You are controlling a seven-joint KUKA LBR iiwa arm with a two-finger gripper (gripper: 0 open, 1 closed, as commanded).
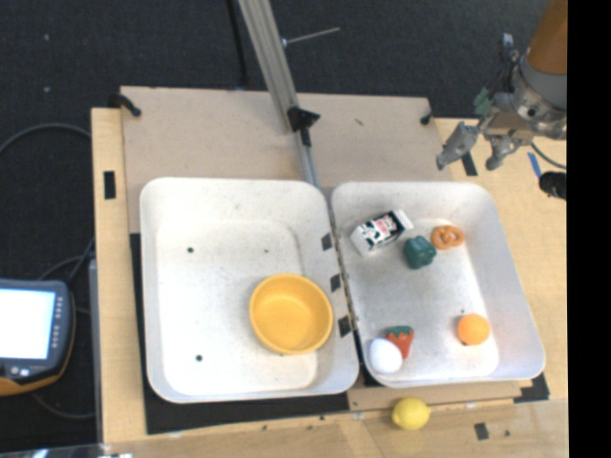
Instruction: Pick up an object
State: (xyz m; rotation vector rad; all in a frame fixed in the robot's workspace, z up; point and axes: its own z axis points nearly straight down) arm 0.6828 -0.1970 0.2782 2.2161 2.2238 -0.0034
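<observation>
The hand (480,151) is hanging over the table (229,132) just beyond the far right corner of the right bin (506,284). Its two fingers (456,148) are standing spread wide apart with nothing between them, pointing down toward the bin's far rim. Above the hand, the grey arm with its orange band (546,41) is leaning in from the right edge.

Every object is lying apart from the hand. Nearest to it, just inside the bin's far end, an orange ring-shaped toy (447,237) is sitting below the hand. A dark green block (418,252) is resting just beside that toy, on the side away from the arm, and a white carton with dark markings (381,231) is lying tilted a little farther over in the same direction. Farther from the hand, toward the near end of the bin, an orange ball (473,328) is sitting by the right wall, while a white egg-shaped object (386,355) and a small red and green piece (402,340) are touching each other near the bin's near left corner.

Well away from the hand, a yellow bowl (291,313) is sitting upright in the left bin (191,227), close to the wall the two bins share. A yellow lemon (410,413) is lying on the table outside the bins, just past the near rim of the right bin.
</observation>
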